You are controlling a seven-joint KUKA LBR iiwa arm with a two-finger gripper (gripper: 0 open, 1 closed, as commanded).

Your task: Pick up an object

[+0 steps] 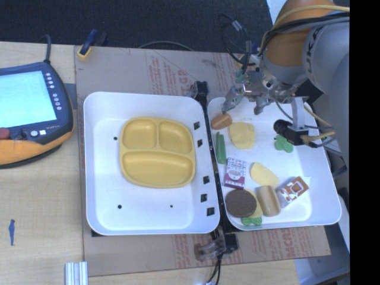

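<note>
we judge this to be the approach step: the end effector (244, 104) hangs over the far end of the right bin (330, 181), its two fingers spread apart with nothing between them. one finger tip sits just above the small brown, bread-like piece (221, 121) at the bin's far left corner, the other reaches toward the pale yellow round piece (242, 135) just beside it. nothing is lifted yet, so the pick is not yet made.

the likeliest target, as we read it, is that brown piece or the yellow round one. the brown piece is small, rounded and lies right against the bin wall, near a green strip (220, 148); the wall may block one finger. the yellow round piece is flat-looking and lies more in the open.

the next move, we think, calls for centring the fingers over one piece, lowering until they straddle it, then closing. the pieces lie close together, so a poor line-up could nudge a neighbour rather than grip.

further toward the near end lie a red-and-white packet (236, 172), a dark brown disc (240, 202) and a bun-like piece (268, 200). the left bin (101, 159) holds a yellow divided tray (158, 152). a handheld screen unit (29, 111) rests on the tabletop (35, 218).
</note>
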